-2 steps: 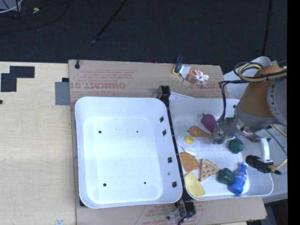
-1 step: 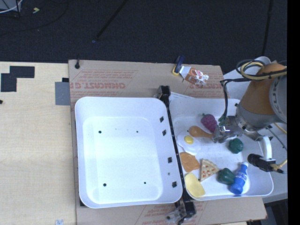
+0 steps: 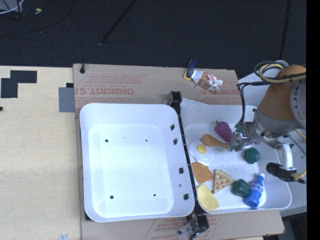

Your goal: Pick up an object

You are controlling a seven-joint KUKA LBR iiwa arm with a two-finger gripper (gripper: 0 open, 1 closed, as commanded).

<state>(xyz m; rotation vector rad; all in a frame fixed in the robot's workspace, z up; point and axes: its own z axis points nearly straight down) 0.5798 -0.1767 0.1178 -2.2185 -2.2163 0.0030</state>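
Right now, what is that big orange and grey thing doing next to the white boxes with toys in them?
That is a robot arm. It reaches in from the right, and one camera looks down from above. At its end is a gripper, like a hand with two fingers, lowered into the right bin. Its job is to pick something up. That bin holds toy food: a purple bunch of grapes, a chicken drumstick, a fried egg, a pizza slice, a green pepper and a blue bottle. The left bin sits beside it. I cannot tell whether it has grabbed anything yet.
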